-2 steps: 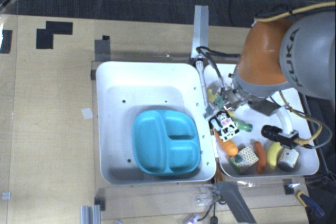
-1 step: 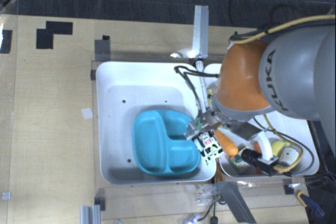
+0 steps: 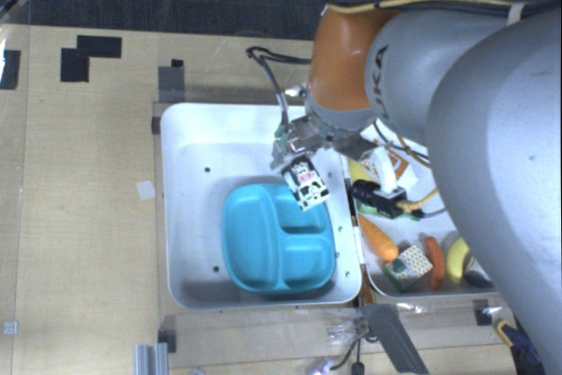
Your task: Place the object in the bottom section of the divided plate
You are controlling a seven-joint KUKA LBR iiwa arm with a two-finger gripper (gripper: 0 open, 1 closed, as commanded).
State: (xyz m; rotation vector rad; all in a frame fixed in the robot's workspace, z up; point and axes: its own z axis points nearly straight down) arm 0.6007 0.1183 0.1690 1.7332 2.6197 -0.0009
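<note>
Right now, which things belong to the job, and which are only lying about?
For the job:
tool
white black-spotted object at its tip
blue divided plate in the left bin

Lying about, in the right bin:
carrot
yellow fruit

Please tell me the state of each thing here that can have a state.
blue divided plate: flat, right way up, in the left bin.
claw: above the left bin; open or shut, cannot tell.
black-and-white object: at the claw's tip, over the blue divided plate's upper right part.
carrot: lying in the right bin.
</note>
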